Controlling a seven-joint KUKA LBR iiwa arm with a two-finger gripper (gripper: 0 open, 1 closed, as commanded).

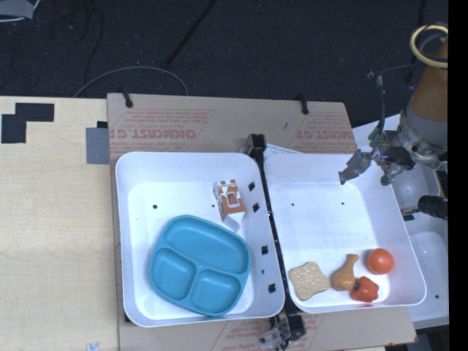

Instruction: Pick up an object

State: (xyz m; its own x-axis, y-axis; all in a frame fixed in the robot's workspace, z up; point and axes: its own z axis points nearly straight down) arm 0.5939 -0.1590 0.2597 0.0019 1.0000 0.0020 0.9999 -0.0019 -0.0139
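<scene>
Camera view: pincer (371, 168) spread open, holding nothing, hovering over right bin (322, 196) upper right corner. Well below it, along bin's front edge: tomato (379, 260), red pepper (365, 289), tan drumstick (345, 273), cracker-like toast (308, 280). Left bin (139, 189): blue divided plate (199, 265), small orange-white carton (229, 198).

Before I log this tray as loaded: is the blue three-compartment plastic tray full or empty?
Empty. The blue divided tray in the left white bin shows bare blue in all three compartments.

Pale wood desk (51, 218) is carrying a printed cardboard sheet (219, 126); two white bins, left bin (135, 174) and right bin (322, 178), are sitting side by side on the cardboard.
</scene>
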